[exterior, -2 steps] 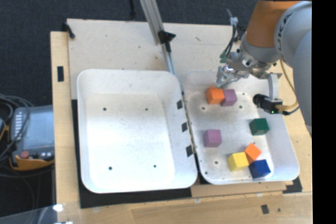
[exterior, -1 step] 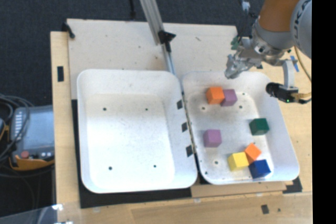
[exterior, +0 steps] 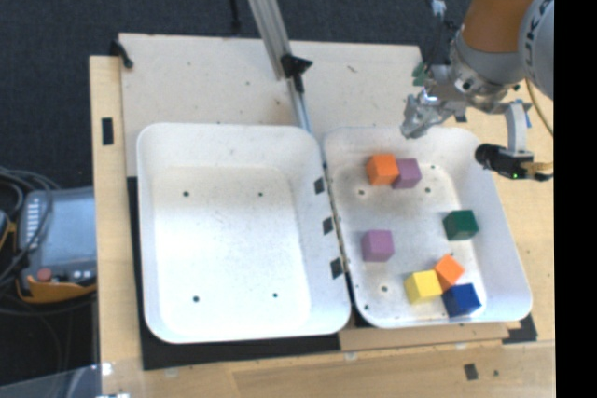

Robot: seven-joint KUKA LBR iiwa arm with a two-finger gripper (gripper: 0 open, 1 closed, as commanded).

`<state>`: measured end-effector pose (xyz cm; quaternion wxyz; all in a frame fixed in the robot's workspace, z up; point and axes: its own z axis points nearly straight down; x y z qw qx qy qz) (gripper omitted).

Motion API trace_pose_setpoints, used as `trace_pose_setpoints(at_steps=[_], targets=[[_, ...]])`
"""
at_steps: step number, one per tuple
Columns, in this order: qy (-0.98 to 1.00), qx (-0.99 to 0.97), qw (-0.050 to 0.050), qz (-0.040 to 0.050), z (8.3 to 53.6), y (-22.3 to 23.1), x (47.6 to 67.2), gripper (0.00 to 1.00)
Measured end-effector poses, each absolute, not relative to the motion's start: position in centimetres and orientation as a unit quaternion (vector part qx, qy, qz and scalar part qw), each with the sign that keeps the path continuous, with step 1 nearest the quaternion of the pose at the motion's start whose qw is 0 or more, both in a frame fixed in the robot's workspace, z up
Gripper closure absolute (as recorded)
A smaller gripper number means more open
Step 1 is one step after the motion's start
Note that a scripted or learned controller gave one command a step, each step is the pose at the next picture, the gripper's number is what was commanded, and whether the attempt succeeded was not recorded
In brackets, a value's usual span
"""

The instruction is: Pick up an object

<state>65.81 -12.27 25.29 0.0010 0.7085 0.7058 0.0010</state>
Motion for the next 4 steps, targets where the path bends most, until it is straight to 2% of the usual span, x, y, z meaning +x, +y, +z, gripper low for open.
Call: trace_pose_setpoints(at_steps=[1, 2, 3, 4], targets=[[0.710, 0.704, 0.000, 0.0009, 26.1, -6.6, 65.9, 1.00], [0.709, 0.705, -0.001, -0.0005, 24.7, -1.6, 65.8, 1.00], [0.710, 0.705, 0.000, 0.0007, 24.0, 3.9, 66.9, 1.00], [0.710, 0.704, 0.000, 0.0013, 24.7, 9.2, 66.1, 1.00]])
